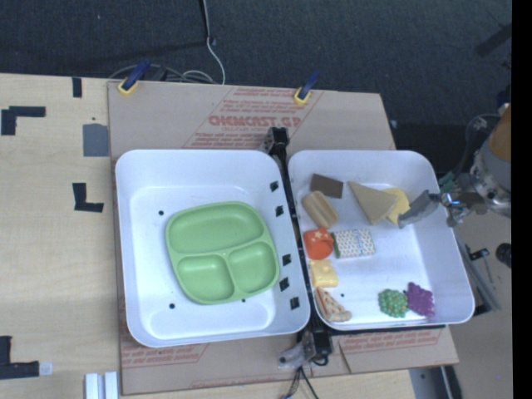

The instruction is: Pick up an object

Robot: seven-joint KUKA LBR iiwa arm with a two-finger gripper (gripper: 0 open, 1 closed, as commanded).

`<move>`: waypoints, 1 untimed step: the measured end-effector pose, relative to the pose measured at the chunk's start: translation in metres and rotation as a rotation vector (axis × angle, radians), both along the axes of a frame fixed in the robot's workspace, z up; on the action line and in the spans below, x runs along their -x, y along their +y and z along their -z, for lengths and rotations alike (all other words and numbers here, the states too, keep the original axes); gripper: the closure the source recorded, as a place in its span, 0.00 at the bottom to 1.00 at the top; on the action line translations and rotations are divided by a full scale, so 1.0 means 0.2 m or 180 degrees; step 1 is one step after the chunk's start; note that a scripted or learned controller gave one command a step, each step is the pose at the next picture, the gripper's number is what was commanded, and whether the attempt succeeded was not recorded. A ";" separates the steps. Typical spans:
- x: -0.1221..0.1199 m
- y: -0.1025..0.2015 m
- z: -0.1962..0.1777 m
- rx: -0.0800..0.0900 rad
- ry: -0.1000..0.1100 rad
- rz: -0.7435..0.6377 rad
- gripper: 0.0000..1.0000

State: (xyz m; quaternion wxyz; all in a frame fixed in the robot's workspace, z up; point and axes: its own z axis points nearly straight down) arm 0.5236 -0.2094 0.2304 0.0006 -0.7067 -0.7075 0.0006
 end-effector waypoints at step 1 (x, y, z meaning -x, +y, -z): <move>-0.32 0.57 0.28 -0.0006 -0.0003 -0.0032 0.00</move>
